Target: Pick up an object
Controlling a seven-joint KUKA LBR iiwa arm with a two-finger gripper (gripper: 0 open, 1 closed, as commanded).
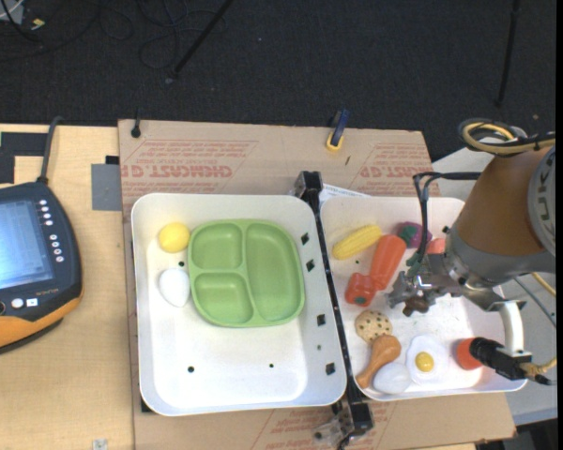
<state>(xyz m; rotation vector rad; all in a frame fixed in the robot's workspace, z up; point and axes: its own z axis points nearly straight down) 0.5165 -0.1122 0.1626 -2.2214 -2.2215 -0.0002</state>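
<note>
The right bin [448, 334] holds toy food: a yellow corn cob [357, 241], an orange carrot [385, 261] with a red piece [358, 291] at its lower end, a cookie [372, 325], a drumstick [382, 352], a fried egg [422, 360] and a red item [469, 353]. A purple and green piece [412, 232] lies near the back. My gripper [415, 293] hangs low over the middle of this bin, just right of the carrot. Its fingers are dark and blurred against the bin floor, and I see nothing between them.
The left bin [227, 373] holds a green divided plate [245, 272], a yellow ball [173, 237] and a white egg [174, 287]. A black divider [325, 289] runs between the bins. A tablet pendant [23, 261] lies at the far left. The arm's orange band [502, 204] covers the right bin's back right corner.
</note>
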